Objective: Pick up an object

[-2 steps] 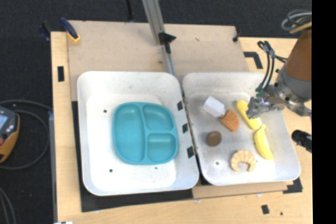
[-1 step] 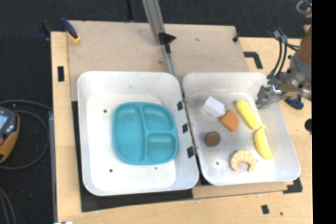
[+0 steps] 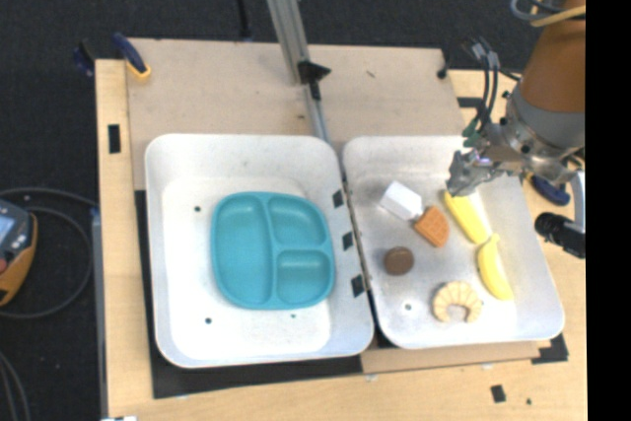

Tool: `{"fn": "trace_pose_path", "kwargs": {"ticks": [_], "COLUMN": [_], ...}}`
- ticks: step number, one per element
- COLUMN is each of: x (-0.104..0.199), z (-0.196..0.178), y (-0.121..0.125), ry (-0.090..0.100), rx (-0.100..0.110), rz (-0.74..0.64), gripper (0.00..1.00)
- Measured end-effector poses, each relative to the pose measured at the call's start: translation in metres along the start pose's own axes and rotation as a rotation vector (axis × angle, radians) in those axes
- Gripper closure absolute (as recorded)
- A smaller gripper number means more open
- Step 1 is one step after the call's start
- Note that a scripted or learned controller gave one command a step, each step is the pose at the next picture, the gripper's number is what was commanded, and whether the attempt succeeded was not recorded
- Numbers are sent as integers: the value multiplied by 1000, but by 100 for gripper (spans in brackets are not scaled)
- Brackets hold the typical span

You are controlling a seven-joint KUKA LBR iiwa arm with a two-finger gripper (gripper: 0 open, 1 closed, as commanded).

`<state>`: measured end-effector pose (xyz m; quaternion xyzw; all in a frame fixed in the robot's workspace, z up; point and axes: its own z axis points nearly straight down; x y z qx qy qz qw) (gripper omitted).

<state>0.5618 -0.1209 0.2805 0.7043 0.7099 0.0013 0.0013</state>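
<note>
Claw [image 3: 463, 175]: over right bin [image 3: 532, 311], at upper banana [image 3: 466, 216]; open or closed, cannot tell. Nothing lifted; pick pending.

The left white bin [image 3: 177, 163] holds a teal divided plate [image 3: 272, 248]. The right white bin [image 3: 532, 301] holds two yellow bananas [image 3: 467, 216] [image 3: 493, 269], an orange block [image 3: 432, 227], a white block [image 3: 400, 201], a brown ball [image 3: 398, 260] and a tan croissant [image 3: 458, 301]. The arm [image 3: 557, 64] is orange above a grey wrist.
</note>
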Motion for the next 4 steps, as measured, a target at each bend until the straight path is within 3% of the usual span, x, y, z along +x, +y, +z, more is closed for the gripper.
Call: {"fn": "trace_pose_path", "kwargs": {"ticks": [1,4], "x": [61,192], "z": [8,22], "y": [11,47], "ry": [1,1], "rx": [3,2], "rz": [0,1], "gripper": [100,100]}}
